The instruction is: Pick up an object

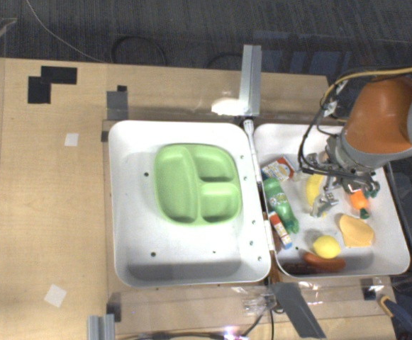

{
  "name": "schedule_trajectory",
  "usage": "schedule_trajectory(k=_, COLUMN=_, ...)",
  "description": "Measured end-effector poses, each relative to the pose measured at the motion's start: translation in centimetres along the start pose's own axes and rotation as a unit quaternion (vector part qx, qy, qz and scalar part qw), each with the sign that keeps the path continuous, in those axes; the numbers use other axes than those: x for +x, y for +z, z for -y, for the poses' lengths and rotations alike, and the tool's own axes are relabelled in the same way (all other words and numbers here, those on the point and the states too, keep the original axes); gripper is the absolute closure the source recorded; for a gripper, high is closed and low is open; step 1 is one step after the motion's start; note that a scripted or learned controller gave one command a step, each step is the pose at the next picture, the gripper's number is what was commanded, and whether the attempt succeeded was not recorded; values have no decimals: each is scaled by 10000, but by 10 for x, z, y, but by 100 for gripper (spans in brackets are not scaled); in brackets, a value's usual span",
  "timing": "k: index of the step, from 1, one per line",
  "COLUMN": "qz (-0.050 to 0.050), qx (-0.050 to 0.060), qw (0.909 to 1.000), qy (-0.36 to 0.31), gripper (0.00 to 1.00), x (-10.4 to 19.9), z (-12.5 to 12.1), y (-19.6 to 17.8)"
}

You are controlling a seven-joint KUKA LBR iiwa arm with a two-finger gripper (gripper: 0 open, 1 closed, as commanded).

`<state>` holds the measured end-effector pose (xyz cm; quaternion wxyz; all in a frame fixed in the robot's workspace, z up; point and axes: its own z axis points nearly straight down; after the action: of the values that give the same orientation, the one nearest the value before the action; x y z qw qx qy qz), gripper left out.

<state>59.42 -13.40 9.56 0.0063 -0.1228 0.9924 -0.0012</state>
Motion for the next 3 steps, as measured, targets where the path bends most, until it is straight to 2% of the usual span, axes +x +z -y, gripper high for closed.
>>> schedule_trajectory(k=1, qz=14, qx=4, qw=10000, qy=11, gripper=0, x=3, z=-47, y=5)
schedule_trajectory(k=2, qz=23, qx=5, qw=9998, qy=-179, gripper=0, x=28, z=-37, y=4)
schedule_trajectory(k=3, qz=27, qx=20, qw=9999, qy=-96, gripper=0, x=92, z=-25, y=3)
